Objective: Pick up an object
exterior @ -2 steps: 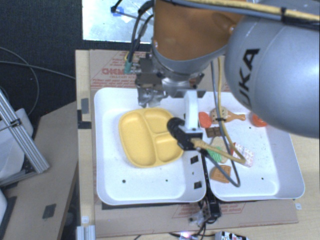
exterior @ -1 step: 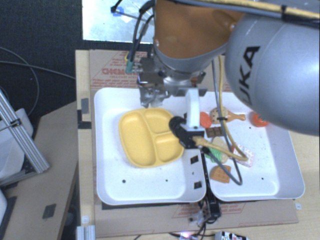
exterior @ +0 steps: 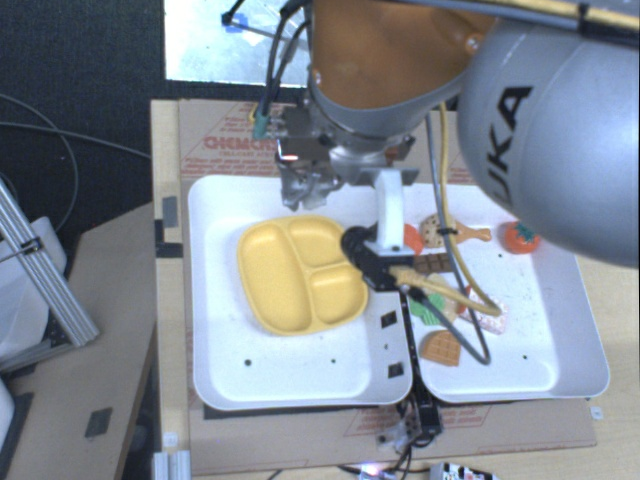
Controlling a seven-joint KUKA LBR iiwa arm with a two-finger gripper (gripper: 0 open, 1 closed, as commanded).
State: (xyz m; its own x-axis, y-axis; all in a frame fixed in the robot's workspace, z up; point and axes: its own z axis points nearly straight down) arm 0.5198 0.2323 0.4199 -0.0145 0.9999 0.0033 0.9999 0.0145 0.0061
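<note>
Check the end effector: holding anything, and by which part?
Cannot tell. The end effector hangs over the far edge of the left bin, just beyond the yellow tray. Nothing shows in its grip.

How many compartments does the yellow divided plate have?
3. The yellow plate, in the left bin, has one long compartment along its left side and two smaller ones on its right, upper and lower.
</note>
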